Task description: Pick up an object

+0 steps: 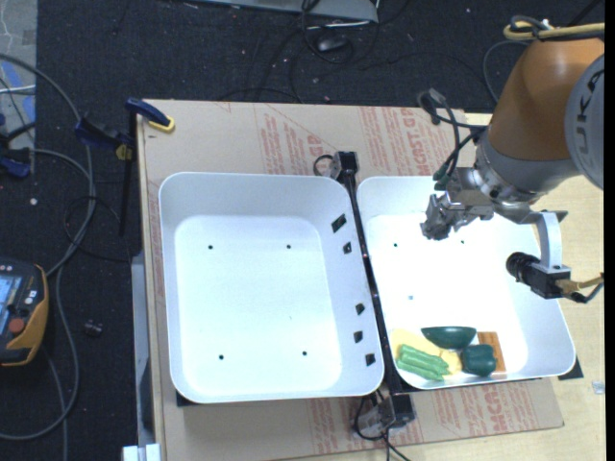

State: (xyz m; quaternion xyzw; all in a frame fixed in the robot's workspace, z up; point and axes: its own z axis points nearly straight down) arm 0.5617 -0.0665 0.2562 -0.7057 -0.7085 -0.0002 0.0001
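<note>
My gripper hangs over the upper part of the right bin, well above the objects at its near edge. I see nothing between its fingers. Along the near edge of that bin lie a light green ridged piece, a dark green bowl-like piece, a teal block, a yellow flat piece and an orange-brown piece.
The left bin sits beside the right one, split from it by a black divider with clips. Cables and a blue-and-yellow clamp lie off the bench's far left corner. A black fitting on the arm overhangs the right bin's right side.
</note>
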